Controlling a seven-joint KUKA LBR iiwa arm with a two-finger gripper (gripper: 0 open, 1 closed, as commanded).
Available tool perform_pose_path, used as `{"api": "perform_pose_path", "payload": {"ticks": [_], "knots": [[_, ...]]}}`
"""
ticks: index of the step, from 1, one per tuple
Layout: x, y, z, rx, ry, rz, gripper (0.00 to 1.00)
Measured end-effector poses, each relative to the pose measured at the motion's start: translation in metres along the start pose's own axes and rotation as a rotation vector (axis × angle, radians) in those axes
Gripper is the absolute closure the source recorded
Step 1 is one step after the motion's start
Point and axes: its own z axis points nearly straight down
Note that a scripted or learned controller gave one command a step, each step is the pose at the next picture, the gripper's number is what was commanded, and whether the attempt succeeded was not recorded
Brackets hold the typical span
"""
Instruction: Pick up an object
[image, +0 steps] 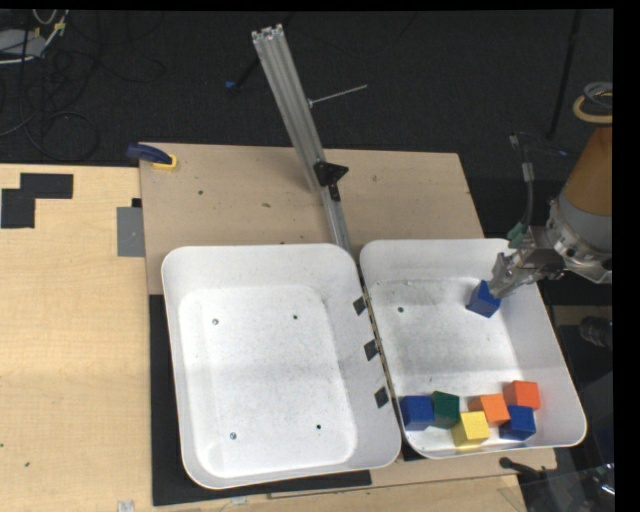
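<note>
Bins: two white bins side by side; left bin (200, 300), right bin (440, 300).
Blocks, counted: seven in the right bin. One blue block (484, 299) sits apart near the far right side. Six are clustered at the near edge: blue (416, 411), green (444, 406), yellow (471, 428), orange (494, 408), red-orange (522, 394), blue (518, 422).
Gripper: gripper (500, 282) is at the lone blue block, fingers pinched on its upper part; the block looks tilted.
Hard to make out: fingertip contact is small and blurred; arm is cut off at the right.
Surroundings: aluminium rail (295, 110) slants across the bench behind the bins; blue clamp (150, 154) at the bench's far left corner.
</note>
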Motion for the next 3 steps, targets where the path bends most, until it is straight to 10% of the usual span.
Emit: {"api": "perform_pose_path", "payload": {"ticks": [3], "knots": [[0.157, -0.003, 0.007, -0.001, 0.0, -0.001, 1.0]]}}
